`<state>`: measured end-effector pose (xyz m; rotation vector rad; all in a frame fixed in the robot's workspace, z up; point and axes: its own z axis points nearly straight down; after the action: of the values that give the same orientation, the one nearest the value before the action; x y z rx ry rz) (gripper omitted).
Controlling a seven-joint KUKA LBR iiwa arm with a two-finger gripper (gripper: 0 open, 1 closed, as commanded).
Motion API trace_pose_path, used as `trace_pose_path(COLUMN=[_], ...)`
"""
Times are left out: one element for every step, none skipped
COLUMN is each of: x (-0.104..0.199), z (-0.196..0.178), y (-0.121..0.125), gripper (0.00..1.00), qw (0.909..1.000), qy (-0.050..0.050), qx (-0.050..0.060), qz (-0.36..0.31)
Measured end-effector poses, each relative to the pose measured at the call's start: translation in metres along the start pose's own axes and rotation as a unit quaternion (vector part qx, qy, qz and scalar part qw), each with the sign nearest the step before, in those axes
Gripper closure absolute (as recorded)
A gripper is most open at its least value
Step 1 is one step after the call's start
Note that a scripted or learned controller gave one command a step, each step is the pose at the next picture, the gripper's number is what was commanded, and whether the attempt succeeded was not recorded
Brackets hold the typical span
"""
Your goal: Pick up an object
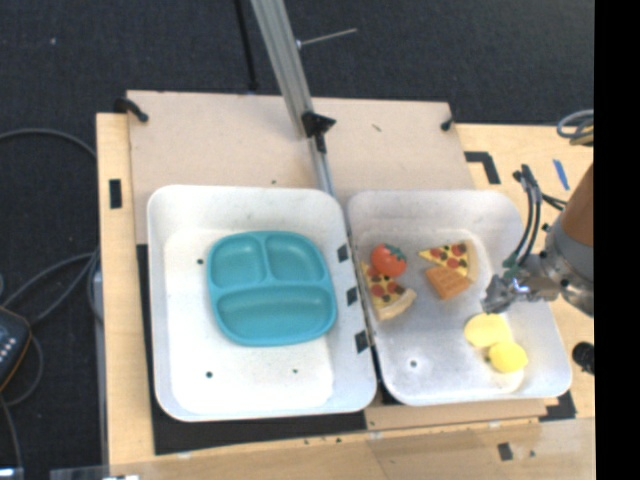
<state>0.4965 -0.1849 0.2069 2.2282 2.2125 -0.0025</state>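
The claw [497,298] hangs low over the right bin [420,208], just above the yellow toy [487,329]; its grip state cannot be told; the arm [575,238] reaches in over the bin's right rim.

A pale wooden tabletop [120,268] is seen on a dark carpeted floor [60,38]. Two shallow white bins are set on it side by side, their inner edges touching. The left bin [175,378] is occupied by a teal plate [270,288] divided into three compartments, two small ones at the back and one wide one in front. A grey metal rail [283,48] is slanted down from the top edge to the seam between the bins. Black cables [40,268] are laid on the floor at the left.
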Motion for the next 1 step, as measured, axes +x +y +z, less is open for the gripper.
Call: trace_pose_path(x=[0.0491], z=[0.0051], y=[0.0156], gripper=[1.00], qw=[1.0000], qy=[0.002], qx=[0.000], qz=[-0.007])
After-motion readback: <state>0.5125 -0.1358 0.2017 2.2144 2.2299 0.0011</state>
